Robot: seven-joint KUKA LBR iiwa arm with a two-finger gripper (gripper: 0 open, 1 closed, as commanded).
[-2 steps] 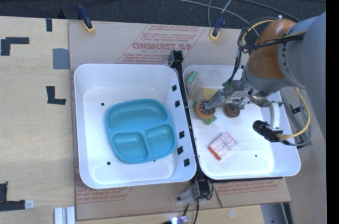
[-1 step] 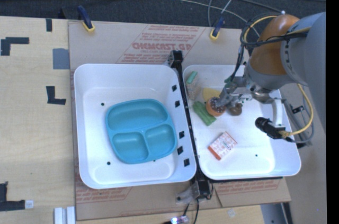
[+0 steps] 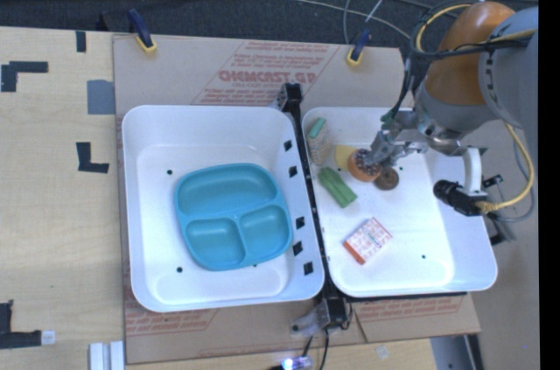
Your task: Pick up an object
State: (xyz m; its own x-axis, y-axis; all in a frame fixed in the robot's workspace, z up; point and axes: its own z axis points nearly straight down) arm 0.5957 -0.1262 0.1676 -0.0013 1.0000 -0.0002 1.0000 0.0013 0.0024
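The gripper is down in the right bin, its tip among a small cluster of things near the bin's upper middle: an orange rounded object and a dark brown round piece just beside it. From this slanted view it cannot be told how far apart the fingers stand, or whether anything sits between them; the wrist hides the tips.

To do this step well, the fingers should straddle one item only, probably the orange one, and close on its widest part before any lift. The lift should go straight up and slowly, since the neighbours touch or nearly touch and could be dragged along.

The orange object looks small, rounded and smooth, perhaps a toy food piece, lying against a pale yellow bit to its left. Other candidates lie apart from the cluster: a green block tilted toward the divider, a clear bottle-like item near the bin's upper left corner, and a small red and white packet lower down. The left bin holds a blue divided tray.
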